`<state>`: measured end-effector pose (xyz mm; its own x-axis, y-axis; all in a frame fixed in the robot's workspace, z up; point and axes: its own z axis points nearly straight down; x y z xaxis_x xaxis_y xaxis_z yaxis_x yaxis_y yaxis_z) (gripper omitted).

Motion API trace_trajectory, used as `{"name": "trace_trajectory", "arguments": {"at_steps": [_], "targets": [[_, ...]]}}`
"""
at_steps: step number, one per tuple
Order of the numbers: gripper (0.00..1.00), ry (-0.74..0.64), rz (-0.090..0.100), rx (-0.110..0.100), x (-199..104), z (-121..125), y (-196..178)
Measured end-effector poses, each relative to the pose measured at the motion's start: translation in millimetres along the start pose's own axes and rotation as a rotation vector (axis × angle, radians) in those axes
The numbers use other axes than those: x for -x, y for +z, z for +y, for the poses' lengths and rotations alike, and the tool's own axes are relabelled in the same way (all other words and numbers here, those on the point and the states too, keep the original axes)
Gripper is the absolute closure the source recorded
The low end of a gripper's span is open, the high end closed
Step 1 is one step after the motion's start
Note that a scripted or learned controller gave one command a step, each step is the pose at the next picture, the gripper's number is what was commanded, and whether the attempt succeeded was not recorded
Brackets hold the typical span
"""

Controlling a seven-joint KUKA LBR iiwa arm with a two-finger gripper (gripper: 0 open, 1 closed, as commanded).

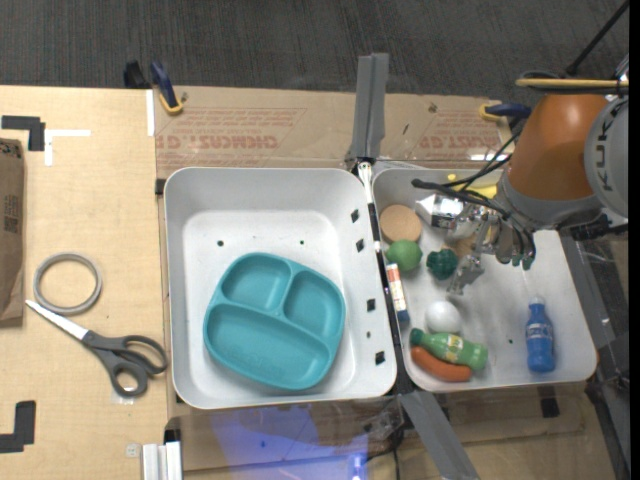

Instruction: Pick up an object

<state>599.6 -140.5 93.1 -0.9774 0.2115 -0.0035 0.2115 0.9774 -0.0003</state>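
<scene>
Tool hung low inside the right bin, toward its 12 o'clock half, wrist tipped down, presumably lining up a grab. Couldn't tell how far open it was or whether it had anything; metal and cabling blurred together there. Likely target: the small dark-green broccoli-like toy, just at the tool's 9 o'clock, knobbly and compact. Clustered at its 9–10: green apple-like ball and a tan round piece. At the bin's 6: white egg, green bottle, orange carrot-like piece. Blue bottle lay apart at 4. Left bin held a teal divided plate. Scissors and tape roll sat on the counter at far 9.
</scene>
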Motion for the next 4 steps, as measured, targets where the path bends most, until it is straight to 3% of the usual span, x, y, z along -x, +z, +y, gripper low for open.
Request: {"name": "trace_trajectory", "arguments": {"at_steps": [1,2,3,4], "targets": [[0.0,0.028,0.001,0.001,-18.3,44.4,0.3],[1.0,0.025,-0.004,0.0,-16.9,45.0,-10.4],[1.0,0.111,-0.001,0.001,-19.1,108.5,-99.7],[1.0,-0.071,-0.002,0.0,22.1,72.4,-225.8]]}}
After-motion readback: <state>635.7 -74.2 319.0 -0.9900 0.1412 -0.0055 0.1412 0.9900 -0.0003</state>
